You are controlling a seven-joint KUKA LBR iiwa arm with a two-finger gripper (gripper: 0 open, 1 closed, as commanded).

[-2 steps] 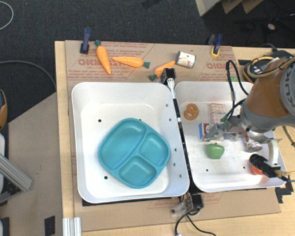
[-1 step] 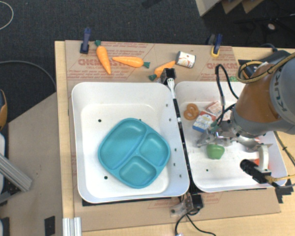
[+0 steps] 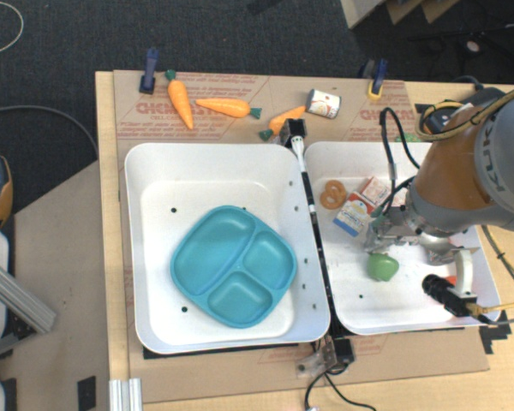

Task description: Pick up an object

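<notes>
Gripper (image 3: 382,240) down in the shallow white right-hand bin (image 3: 360,313), at the end of the grey arm (image 3: 463,178) with its orange band, reaching in from the right. Spread or pressed together: impossible to tell from this slanted overhead angle. Just on the near side of the gripper, a small round green ball (image 3: 382,269) on the bin floor, close enough to seem touching, though actual contact unclear. To the left and a little farther away, a small blue-and-white carton (image 3: 349,217), lying flat. Just beyond it, a red-and-white carton (image 3: 376,190), the two touching or very nearly so. Left of those, near the bin's left wall, a brown pretzel-shaped ring (image 3: 332,194), flat on the floor and apart from the green ball. Across the shared rims, the shallow white left-hand bin (image 3: 154,195), side by side with the first, holding a teal plastic plate with three compartments (image 3: 233,265), flat in the near middle and turned at an angle. Beyond both bins, on the brown cardboard-covered counter (image 3: 111,229): one orange toy carrot (image 3: 181,103) slanted at the far left, a second orange carrot (image 3: 224,107) just right of it, and a third orange carrot (image 3: 283,122) close to the far rims of the bins. Right of that, a small white cylindrical cup (image 3: 324,104) on its side. On the counter's far edge, a blue clamp on the left (image 3: 148,71) and a blue clamp on the right (image 3: 378,75), well apart.
</notes>
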